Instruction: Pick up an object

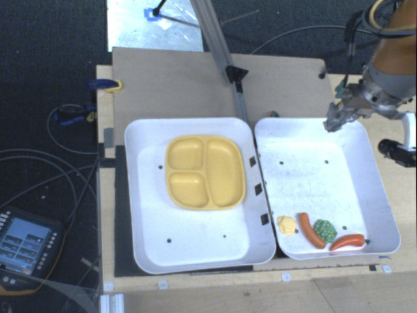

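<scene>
In the near right corner of the right bin (326, 175) lie a small yellow lump (287, 225), an orange-red sausage (311, 230), a green broccoli piece (324, 229) and a second red sausage (347, 242). My gripper (335, 120) hangs over the far right edge of that bin, well away from these pieces. Nothing is seen between its fingers, and their spread is too small and dark to read.
The left bin (150, 233) holds a yellow divided plate (203, 172). A grey pole (215, 31) slants across the far side of the bench. Cables and a control pendant (23, 243) lie to the left on the floor.
</scene>
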`<state>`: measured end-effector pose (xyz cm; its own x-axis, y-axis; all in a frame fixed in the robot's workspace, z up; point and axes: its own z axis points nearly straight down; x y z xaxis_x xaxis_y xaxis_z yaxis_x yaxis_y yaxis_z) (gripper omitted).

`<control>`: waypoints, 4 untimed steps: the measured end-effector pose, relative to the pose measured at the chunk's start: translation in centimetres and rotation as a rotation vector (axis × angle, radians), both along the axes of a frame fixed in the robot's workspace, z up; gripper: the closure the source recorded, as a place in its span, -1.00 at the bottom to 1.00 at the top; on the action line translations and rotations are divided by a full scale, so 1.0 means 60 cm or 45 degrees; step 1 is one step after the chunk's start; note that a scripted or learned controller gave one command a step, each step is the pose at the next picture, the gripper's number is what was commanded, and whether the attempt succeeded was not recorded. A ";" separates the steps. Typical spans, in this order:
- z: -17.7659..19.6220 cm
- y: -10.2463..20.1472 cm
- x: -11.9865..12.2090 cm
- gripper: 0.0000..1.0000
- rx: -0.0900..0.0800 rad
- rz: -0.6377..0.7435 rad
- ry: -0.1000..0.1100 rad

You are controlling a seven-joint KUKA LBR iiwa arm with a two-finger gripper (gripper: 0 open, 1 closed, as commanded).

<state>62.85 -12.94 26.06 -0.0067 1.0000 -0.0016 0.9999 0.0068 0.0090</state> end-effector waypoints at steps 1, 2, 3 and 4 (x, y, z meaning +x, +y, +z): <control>0.034 0.000 0.002 1.00 0.001 0.000 0.005; 0.018 0.104 -0.007 1.00 0.005 0.006 0.012; 0.008 0.208 -0.019 1.00 0.005 0.006 0.011; 0.010 0.290 -0.034 1.00 0.005 0.005 0.011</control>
<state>60.81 4.46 26.67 -0.0108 0.9999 0.0023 0.9999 0.0108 0.0004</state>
